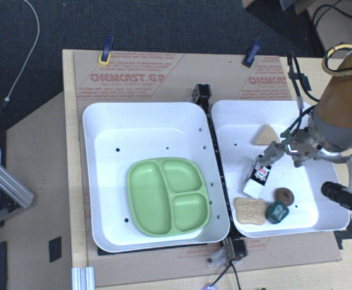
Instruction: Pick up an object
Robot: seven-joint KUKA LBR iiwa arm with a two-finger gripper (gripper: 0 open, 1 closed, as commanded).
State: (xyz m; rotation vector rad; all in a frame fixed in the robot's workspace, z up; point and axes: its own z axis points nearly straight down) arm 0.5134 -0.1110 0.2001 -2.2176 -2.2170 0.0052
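With the gripper [265, 159] low in the right bin [236, 122], its state not discernible, the small white-and-black box [257, 179] just below it should be straddled squarely before closing.

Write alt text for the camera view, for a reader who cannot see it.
A grey robot arm with an orange band reaches from the right into the right white bin, its gripper above a small black-and-white block. Nearby lie a tan wedge, brown ring, tan biscuit and teal piece; the left white bin holds a green divided plate.
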